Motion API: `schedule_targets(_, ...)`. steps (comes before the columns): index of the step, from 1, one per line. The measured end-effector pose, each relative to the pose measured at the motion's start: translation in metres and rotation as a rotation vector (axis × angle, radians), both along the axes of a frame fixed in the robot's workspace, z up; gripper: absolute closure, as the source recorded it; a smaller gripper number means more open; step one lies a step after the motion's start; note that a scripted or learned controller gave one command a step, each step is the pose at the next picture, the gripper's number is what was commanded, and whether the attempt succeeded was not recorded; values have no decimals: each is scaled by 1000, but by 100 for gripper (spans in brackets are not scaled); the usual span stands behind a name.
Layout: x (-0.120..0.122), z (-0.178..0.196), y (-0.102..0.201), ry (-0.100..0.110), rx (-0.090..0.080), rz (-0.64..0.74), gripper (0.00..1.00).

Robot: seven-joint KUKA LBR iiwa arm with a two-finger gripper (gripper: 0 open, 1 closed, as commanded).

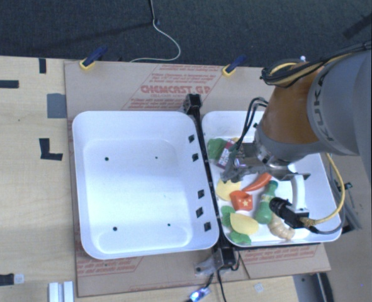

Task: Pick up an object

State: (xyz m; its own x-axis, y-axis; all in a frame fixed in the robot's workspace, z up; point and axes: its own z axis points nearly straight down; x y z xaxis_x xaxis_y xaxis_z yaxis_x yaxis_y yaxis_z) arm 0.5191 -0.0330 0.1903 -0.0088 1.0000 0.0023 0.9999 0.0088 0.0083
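The arm (299,115) hangs low over the right bin (321,197), so this looks like the reach-down step before a grasp. The jaws (239,167) sit among the toys near the divider; whether they are released or clenched cannot be told. Next, they must close on one piece and lift straight up. The nearest toy is an orange pepper (257,182), slim and glossy, lying beside a red block (241,200).

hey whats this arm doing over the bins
The arm reaches in from the right and hangs low over the right bin, where a heap of small toys lies: red, yellow, green and orange pieces. Its gripper sits just above the heap's upper edge. Nothing looks lifted yet. The left bin sits alongside.
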Motion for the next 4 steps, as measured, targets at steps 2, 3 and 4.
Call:
schedule_targets(2, -9, -45, 223, 12, 0, 4, 100)
schedule_targets(3, -36, 48, 214, 5, 1, -6, 100)
schedule_targets(4, -38, -36, 268, 18, -5, -3, 100)
